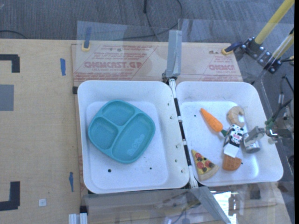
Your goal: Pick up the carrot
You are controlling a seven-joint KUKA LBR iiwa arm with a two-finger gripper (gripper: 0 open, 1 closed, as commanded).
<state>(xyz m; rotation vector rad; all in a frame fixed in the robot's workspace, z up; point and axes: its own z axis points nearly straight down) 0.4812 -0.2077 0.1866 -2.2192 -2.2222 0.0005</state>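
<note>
**Gripper.** I cannot tell from this view how my gripper is set. My arm reaches in from the right, so I read the scene from that side inward.

**Right bin** (205, 94). A small grey metal piece (252, 142) lies nearest the right wall. Just left of it is a black-and-white carton-like toy (235, 139), with a tan-orange item (231, 163) below it and a pale pastry (236, 114) above. A pizza slice (204, 164) sits by the lower left corner.

**Carrot** (211, 119). It lies flat on the bin floor at mid-left, well apart from the walls. It is bright orange and tapered. The point aims up-left and the thick end down-right, where a dark green stub nearly meets the carton toy.

**Handling (judgement).** It is probably a light, stiff plastic toy with a smooth, rounded skin, so it is likely to roll or squirt out of a pinch. I would close across its width at mid-body, where the sides run most nearly parallel. That keeps me off the narrow tip and away from the crowded stub end.

**Left bin** (88, 94). It holds a teal divided plate (121, 130), which is not involved.
</note>
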